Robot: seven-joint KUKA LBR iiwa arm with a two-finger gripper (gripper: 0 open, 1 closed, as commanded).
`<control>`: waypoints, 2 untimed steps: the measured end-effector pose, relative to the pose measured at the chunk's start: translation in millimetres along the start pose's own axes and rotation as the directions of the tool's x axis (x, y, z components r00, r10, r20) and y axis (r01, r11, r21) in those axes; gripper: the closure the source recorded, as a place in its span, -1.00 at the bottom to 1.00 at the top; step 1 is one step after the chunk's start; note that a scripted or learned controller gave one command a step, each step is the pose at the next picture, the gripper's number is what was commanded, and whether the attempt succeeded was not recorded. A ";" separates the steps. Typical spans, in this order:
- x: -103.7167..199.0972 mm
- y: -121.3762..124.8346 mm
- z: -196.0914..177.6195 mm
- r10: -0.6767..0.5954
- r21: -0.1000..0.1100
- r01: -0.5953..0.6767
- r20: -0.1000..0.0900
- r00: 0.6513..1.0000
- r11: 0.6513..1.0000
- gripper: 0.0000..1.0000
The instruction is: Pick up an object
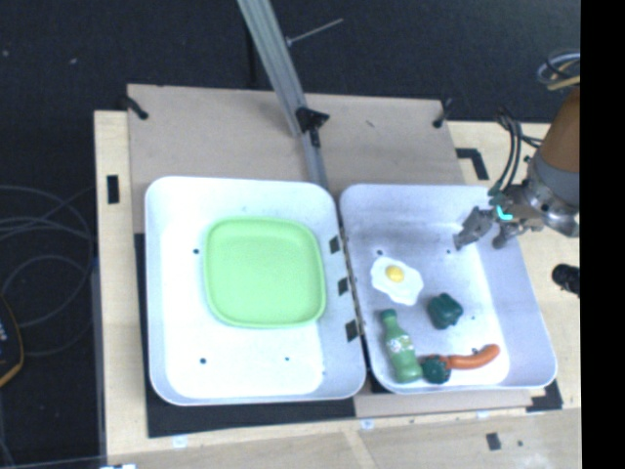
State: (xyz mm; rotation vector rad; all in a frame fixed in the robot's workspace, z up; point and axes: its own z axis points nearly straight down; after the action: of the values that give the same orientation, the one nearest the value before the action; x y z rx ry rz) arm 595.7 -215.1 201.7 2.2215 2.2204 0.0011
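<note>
Gripper [485, 231] sits over right bin [518, 301], upper right part, fingers spread apart, nothing between them. Landmark: fried egg [395, 278]. Green pepper [445, 310] just right and below egg. Green bottle [398, 345] below egg. Carrot [461, 362] right of bottle. Green plate [264, 272] in left bin [171, 262], well left of egg.

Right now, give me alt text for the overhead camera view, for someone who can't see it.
The gripper hovers over the right bin, which holds a fried egg, green pepper, green bottle and sausage. The left bin holds a green plate.
</note>
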 end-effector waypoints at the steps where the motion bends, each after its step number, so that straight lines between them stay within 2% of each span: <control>1: 0.0 0.0 0.0 0.000 0.000 0.000 0.000 1.000 1.000 -1.00; 2: -8.1 0.7 45.2 0.001 0.004 -0.001 0.000 1.000 1.000 -1.00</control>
State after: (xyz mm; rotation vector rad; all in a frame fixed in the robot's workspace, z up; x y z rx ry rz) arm 596.5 -223.2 156.5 2.2239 2.2215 -0.0035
